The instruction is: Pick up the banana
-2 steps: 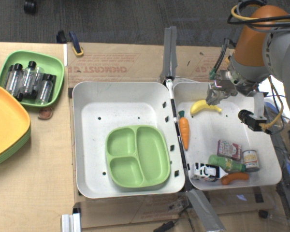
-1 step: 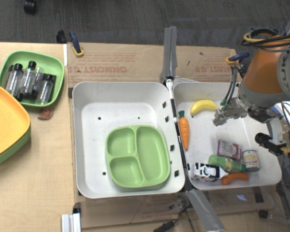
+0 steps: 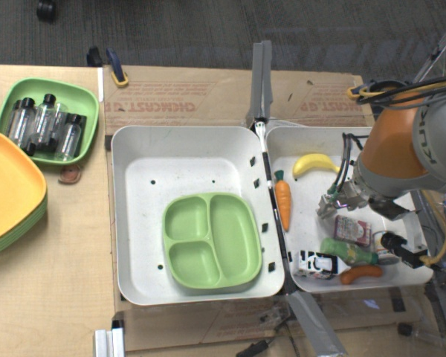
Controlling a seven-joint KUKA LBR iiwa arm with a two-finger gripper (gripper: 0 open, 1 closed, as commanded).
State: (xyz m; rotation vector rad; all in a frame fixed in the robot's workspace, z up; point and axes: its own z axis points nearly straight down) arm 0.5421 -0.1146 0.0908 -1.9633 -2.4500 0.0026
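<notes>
A yellow banana [image 3: 314, 164] lies curved near the back of the right bin [image 3: 306, 141], a little right of the carrot's green top. My gripper [image 3: 336, 204] hangs low in the middle of that bin, below and right of the banana and apart from it. The grey arm with its orange band [image 3: 392, 143] covers the bin's right side.
An orange carrot [image 3: 282, 201] lies along the right bin's left wall. A pink packet [image 3: 352, 230], a green item [image 3: 348, 250], a black-and-white item [image 3: 317, 262] and an orange-red item [image 3: 361, 273] crowd the front. The left bin [image 3: 134, 199] holds a green divided plate [image 3: 211, 239].
</notes>
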